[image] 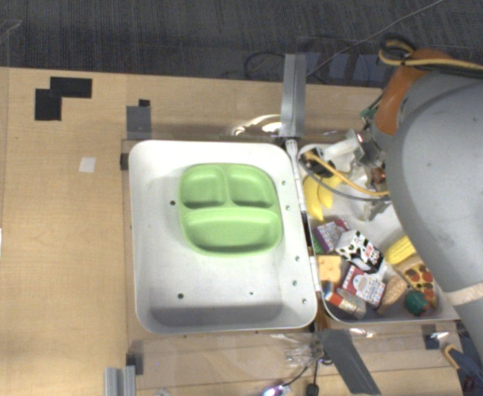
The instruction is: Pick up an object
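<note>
- The grey arm with the orange band (447, 188) leans in from the right over the right-hand shallow white bin (390, 316), so its bulk covers much of that bin; this suits a reach down into the clutter there.
- The end effector (365, 159) sits low near the bin's far end among cables and pale parts. I cannot tell how it is set, nor whether anything is caught in it.
- The task's candidates lie heaped in that right bin: a yellow banana-shaped toy (314, 198) near the dividing wall, a black-and-white spotted piece (363, 250), a yellow corn-cob toy (400, 249), a small red-and-white printed packet (363, 285), and a dark green rounded toy (417, 303). They touch and overlap, which I judge makes a clean single grasp harder.
- The left-hand shallow white bin (155, 238) holds a light green plastic divided tray (228, 207), flat and alone, well apart from the arm; it is probably not the present target.
- Both bins rest side by side on the wooden worktop (52, 246), keeping everything within the arm's sweep.
</note>
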Robot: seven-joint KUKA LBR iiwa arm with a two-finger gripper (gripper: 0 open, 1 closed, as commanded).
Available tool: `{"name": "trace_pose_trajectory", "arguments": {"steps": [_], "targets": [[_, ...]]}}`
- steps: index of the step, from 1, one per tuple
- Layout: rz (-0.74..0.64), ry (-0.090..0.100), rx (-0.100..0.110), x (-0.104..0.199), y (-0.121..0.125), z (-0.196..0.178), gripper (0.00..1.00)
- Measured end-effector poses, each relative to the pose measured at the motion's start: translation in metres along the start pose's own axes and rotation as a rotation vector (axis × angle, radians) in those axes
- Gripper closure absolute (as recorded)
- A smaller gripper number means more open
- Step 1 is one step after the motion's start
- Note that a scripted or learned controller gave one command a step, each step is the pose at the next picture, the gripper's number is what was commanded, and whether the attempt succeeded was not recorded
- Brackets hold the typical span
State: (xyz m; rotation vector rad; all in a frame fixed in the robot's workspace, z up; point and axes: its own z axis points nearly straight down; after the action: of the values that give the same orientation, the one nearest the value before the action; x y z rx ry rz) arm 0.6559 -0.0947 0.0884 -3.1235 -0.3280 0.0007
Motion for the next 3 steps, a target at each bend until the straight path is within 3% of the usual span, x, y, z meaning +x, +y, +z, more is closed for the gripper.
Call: {"name": "trace_pose_trajectory", "arguments": {"steps": [1,2,3], "targets": [[-0.054,0.002,0.001,-0.112,-0.052,-0.096,0.0],[-0.008,-0.001,0.0,-0.052,-0.015,-0.02,0.0],[0.006,0.004,-0.001,-0.161,-0.003,-0.029,0.0]]}}
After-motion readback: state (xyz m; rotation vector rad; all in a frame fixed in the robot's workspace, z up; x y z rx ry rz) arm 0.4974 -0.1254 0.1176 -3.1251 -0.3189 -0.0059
